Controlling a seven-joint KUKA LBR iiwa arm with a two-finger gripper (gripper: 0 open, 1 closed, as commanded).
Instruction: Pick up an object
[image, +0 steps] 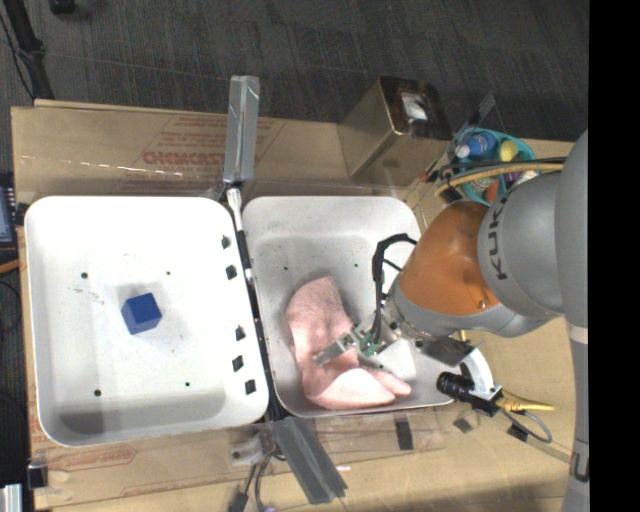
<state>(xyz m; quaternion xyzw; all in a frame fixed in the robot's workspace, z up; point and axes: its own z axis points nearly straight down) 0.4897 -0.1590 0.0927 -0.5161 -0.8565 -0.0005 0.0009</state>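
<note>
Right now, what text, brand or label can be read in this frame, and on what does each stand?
"KU": black letters on the grey arm, cut off at the picture's right edge.
Red print on the cardboard behind the bins: upside down and too blurred to read.
White label on the brown box: too small to read.
Nothing is printed on the bins, the blue cube or the pink cloth.

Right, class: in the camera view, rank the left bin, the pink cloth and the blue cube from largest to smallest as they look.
1. Left bin, by far the largest.
2. Pink cloth, partly covered by the gripper.
3. Blue cube, the smallest.
</note>
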